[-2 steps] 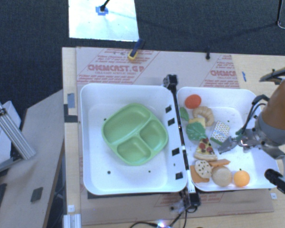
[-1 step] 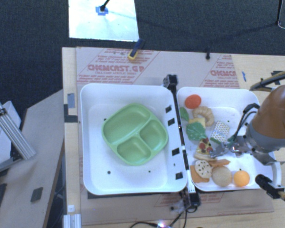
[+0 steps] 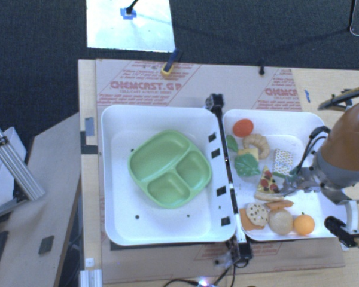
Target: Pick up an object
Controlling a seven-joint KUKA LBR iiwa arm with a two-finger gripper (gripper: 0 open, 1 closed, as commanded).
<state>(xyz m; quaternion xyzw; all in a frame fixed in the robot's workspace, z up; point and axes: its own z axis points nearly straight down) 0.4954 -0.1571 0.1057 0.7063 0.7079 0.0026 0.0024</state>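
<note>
The right bin [image 3: 305, 123] holds several toy foods. A red tomato [image 3: 243, 127], a croissant [image 3: 255, 142] and a green leafy piece [image 3: 246, 165] lie along its left side. A pizza slice [image 3: 265, 185] and a speckled grey block [image 3: 282, 160] sit in the middle. Along the front edge are a spotted bread slice [image 3: 256, 214], a beige ball [image 3: 280, 221] and an orange [image 3: 303, 224]. My gripper [image 3: 289, 183] hangs low over the bin's middle, just right of the pizza slice and below the grey block. Nothing visibly sits in it.
The left bin [image 3: 116, 160] carries a green divided plate [image 3: 169, 169]. A black divider [image 3: 222, 160] runs between the two bins. The arm's grey body [image 3: 347, 154] covers the right bin's right side. A yellow-tipped tool [image 3: 167, 69] lies on the cardboard behind the bins.
</note>
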